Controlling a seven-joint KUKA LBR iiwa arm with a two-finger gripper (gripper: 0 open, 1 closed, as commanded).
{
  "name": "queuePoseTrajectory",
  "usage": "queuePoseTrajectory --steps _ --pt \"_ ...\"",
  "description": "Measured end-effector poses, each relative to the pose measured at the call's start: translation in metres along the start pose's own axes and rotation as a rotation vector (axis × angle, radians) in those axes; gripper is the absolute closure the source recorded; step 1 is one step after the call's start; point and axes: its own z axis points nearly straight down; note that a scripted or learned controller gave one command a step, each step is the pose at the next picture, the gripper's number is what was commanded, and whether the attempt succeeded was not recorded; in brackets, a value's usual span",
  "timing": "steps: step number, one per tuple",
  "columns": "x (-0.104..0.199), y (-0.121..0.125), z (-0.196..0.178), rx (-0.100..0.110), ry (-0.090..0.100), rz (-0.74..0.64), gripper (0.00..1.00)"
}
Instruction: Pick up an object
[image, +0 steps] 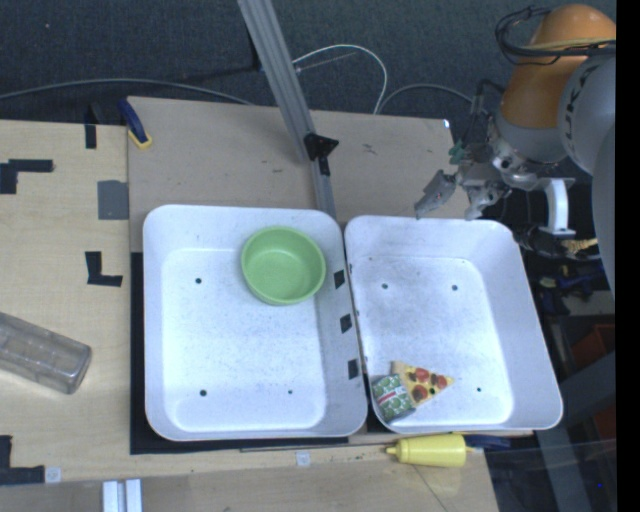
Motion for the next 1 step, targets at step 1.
queuePoseTrajectory --steps 1 --pt "-0.0001 0.0000 0.0000 0.000 0.000 0.000 0.00"
